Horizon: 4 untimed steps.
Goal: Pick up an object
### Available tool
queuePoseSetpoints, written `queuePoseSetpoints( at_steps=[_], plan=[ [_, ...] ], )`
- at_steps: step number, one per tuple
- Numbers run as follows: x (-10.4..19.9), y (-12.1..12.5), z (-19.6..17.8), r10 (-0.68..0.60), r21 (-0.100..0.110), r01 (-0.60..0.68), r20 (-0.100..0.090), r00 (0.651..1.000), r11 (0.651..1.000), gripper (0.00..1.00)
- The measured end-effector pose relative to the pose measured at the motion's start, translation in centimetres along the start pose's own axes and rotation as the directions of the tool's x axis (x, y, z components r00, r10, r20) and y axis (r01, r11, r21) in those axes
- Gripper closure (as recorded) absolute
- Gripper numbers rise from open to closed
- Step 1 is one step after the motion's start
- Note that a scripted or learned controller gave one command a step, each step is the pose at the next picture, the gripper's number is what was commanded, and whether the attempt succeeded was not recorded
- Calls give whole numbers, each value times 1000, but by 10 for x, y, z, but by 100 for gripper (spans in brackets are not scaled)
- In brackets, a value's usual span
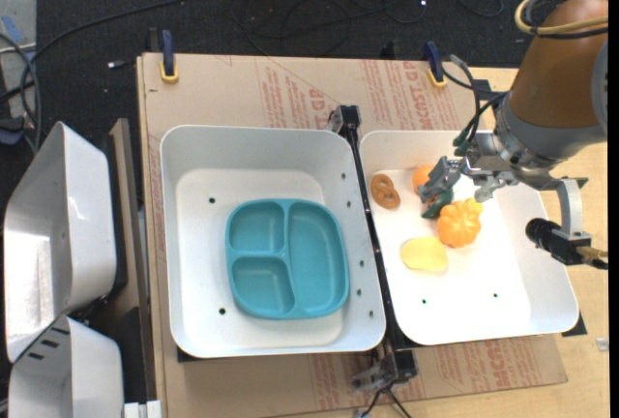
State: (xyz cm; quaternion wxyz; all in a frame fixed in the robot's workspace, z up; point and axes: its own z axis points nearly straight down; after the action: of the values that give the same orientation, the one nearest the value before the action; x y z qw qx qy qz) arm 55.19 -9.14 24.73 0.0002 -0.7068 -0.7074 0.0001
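The right white bin point(503, 305) holds several small toys. A brown pretzel point(385, 191) lies near its left wall. A small orange ball point(422, 177) sits just right of the pretzel. A lumpy orange pumpkin-like piece point(458, 223) rests mid-bin, with a pale yellow piece point(424, 254) in front of it. A dark green piece point(431, 207) lies between the ball and the pumpkin. My gripper point(443, 186) hangs low over the dark green piece, right beside the orange ball, and partly hides both.
The left white bin point(193, 160) holds a teal divided plate point(287, 258). A clamp point(346, 119) sits between the bins at the back. The grey and orange arm point(556, 87) covers the right bin's far right corner. White containers point(53, 232) stand at the far left.
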Motion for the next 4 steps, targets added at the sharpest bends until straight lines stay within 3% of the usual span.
queuePoseSetpoints(
  at_steps=[2, 3, 4],
  plan=[
    [-1, -9, 120, 3, 5, -3, -1, 1000, 1000, 0],
    [-1, -8, 155, 2, -3, -2, 2, 1000, 1000, 0],
    [-3, -6, 142, 5, -11, -5, 5, 1000, 1000, 100]
  ],
)
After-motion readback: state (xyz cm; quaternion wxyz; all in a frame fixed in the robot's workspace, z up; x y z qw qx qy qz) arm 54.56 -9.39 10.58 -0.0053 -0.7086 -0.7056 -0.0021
